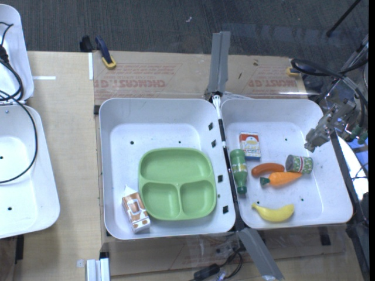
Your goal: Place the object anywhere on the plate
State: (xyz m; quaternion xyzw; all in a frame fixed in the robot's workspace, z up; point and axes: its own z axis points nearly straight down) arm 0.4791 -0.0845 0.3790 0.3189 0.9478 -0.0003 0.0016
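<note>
Green and smooth, the three-compartment plastic plate (176,184) lies in the left white bin (111,157), with a small orange-and-white carton (135,212) just beside it at the bin's front left corner. In the right white bin (334,206) you see a green bottle (238,170), a red-topped small box (250,144), a sausage (267,168), a carrot (283,179), a printed can (299,164) and a curved yellow banana (273,212). The gripper (312,141) hovers near the right edge; I cannot tell its opening.
</note>
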